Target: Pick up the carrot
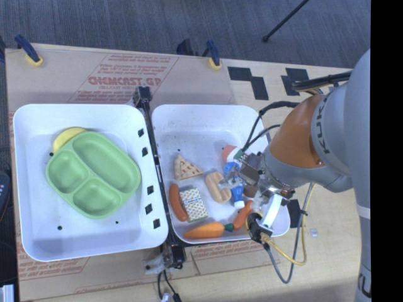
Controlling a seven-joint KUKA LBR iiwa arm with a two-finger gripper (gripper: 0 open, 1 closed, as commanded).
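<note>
Gripper (247,201) state unclear, hovering above crowded toys; nearby hot dog (218,186) could be snagged instead of carrot (205,231).

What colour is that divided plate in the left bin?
Light green; the divided plate shows plainly in the camera view.
</note>
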